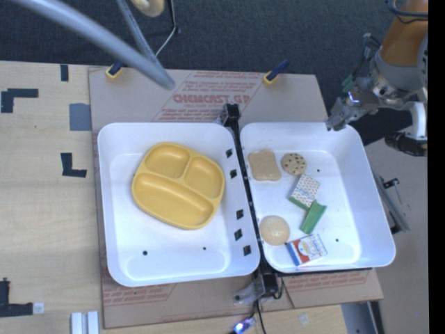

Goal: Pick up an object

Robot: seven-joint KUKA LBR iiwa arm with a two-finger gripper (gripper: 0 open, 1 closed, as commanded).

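My gripper (336,122) above far right corner of right bin (372,186); jaw state: cannot tell. Next: descend squarely over cookie (293,163), nearest of 6 items.

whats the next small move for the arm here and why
Probably swing the gripper inward and down over the right bin, toward the cookie. It now sits at that bin's upper right corner, and nothing is seen held. The cookie lies nearest, apart from the tan slice.

Yellow divided plate (179,184) in left bin (115,207)
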